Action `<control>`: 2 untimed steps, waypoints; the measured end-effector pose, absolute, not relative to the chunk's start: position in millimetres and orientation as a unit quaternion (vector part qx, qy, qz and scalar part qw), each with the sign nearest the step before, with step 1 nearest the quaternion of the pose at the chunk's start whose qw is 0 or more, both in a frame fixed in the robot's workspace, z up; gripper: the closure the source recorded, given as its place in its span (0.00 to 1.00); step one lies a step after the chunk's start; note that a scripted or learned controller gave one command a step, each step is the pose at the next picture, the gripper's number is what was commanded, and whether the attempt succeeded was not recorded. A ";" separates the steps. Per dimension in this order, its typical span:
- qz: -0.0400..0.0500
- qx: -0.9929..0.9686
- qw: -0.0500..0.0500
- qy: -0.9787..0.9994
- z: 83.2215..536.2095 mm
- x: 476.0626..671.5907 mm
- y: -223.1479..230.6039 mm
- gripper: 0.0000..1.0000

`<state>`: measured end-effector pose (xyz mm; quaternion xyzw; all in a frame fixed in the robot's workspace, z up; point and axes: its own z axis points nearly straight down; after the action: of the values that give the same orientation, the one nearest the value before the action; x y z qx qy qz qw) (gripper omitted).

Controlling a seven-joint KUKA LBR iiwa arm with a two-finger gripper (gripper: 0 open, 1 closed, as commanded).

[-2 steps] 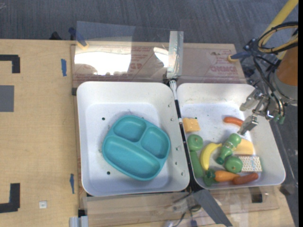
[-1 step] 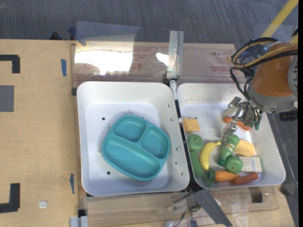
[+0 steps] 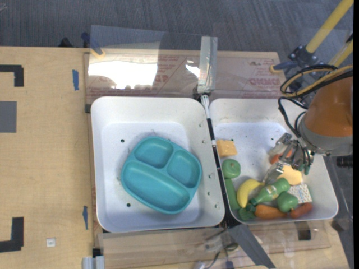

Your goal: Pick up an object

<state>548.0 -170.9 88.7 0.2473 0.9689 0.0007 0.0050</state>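
The only lettering is faint red print on the clear plastic sheet [image 3: 168,72] standing behind the two bins, repeated in patches near its middle and toward its right end, but it is too small and washed out by glare to read.

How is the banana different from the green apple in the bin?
The banana is yellow, long and curved; the green apple is green and round. The banana lies against the pile of other toy food, while the green apple sits by the bin's left wall, beside the pile. Both are in the right bin.
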 end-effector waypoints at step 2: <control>0.000 0.245 0.013 0.969 102.3 531.1 -136.9 1.00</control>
<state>531.1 -136.9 102.3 0.2451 0.9694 0.0004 0.0131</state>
